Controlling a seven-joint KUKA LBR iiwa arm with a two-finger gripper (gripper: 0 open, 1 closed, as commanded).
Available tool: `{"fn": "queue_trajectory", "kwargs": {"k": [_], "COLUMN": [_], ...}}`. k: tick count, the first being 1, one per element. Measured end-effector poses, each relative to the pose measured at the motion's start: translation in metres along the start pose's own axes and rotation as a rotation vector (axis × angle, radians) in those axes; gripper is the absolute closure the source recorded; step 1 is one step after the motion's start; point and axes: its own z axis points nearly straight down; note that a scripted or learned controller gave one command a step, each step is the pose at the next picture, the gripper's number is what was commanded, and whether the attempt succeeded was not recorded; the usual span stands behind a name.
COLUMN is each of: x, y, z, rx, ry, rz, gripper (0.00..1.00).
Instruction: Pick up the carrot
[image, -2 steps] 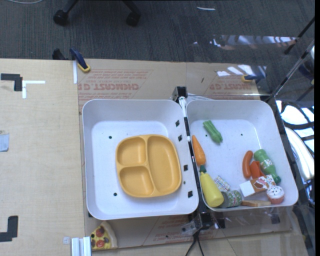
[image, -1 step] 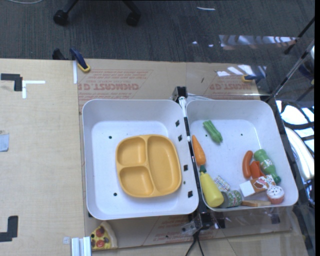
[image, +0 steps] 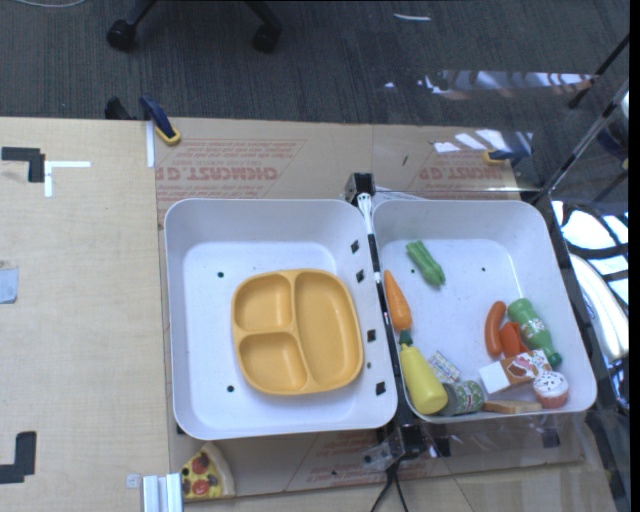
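The carrot (image: 397, 303) is orange with a small green top and lies along the left wall of the right bin (image: 470, 220), its tip pointing toward the back. A yellow squeeze bottle (image: 421, 380) lies just in front of its green end.
The left bin (image: 200, 250) holds a yellow three-compartment plate (image: 297, 330). In the right bin lie a green pepper (image: 425, 263), a red sausage (image: 494, 329), a green bottle (image: 533, 331) and several small toy foods at the front right corner (image: 520, 385). A pizza-slice toy (image: 203, 474) lies on the bench in front.
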Motion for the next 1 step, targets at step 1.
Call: {"fn": "queue_trajectory", "kwargs": {"k": [1], "x": [0.0022], "y": [-0.0017], "z": [-0.0072], "rx": [0.001], "ry": [-0.003], "rz": [-0.007], "gripper": [1.00]}}
